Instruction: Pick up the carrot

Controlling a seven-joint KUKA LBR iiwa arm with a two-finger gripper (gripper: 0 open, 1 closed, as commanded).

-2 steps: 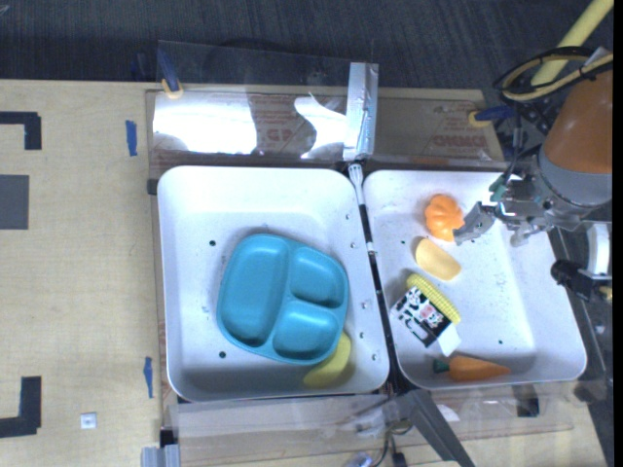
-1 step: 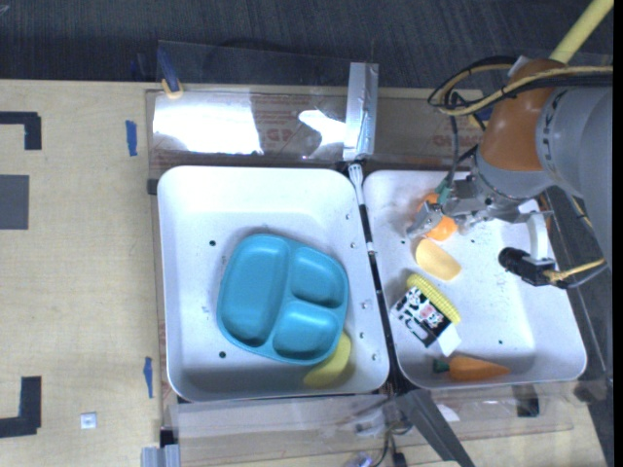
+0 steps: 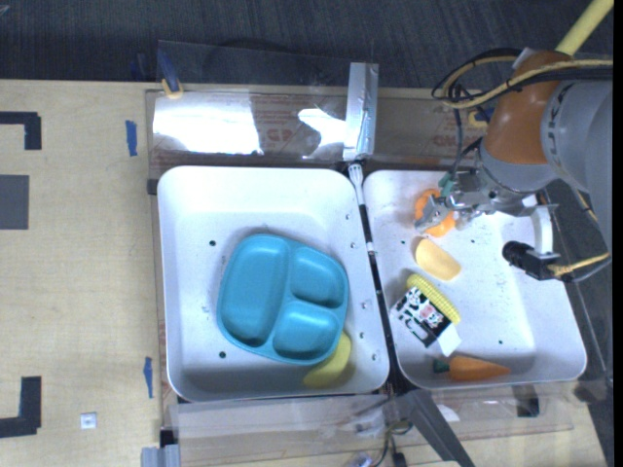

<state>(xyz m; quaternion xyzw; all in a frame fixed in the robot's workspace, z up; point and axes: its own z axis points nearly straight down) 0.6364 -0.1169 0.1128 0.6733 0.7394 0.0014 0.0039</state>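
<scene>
The carrot (image 3: 477, 366) is a long orange piece with a small green end. It lies flat along the near wall of the right bin (image 3: 555, 343). My gripper (image 3: 444, 206) is at the far left part of that bin, well away from the carrot. It hangs right over a small round orange item (image 3: 435, 224), which it partly hides. Whether the gripper touches or holds that item is unclear.
A pale yellow piece (image 3: 437, 260) and a corn cob on a black-and-white card (image 3: 426, 311) lie between the gripper and the carrot. The left bin (image 3: 185, 212) holds a blue divided plate (image 3: 282, 298) with a yellow fruit (image 3: 334, 363) at its near corner.
</scene>
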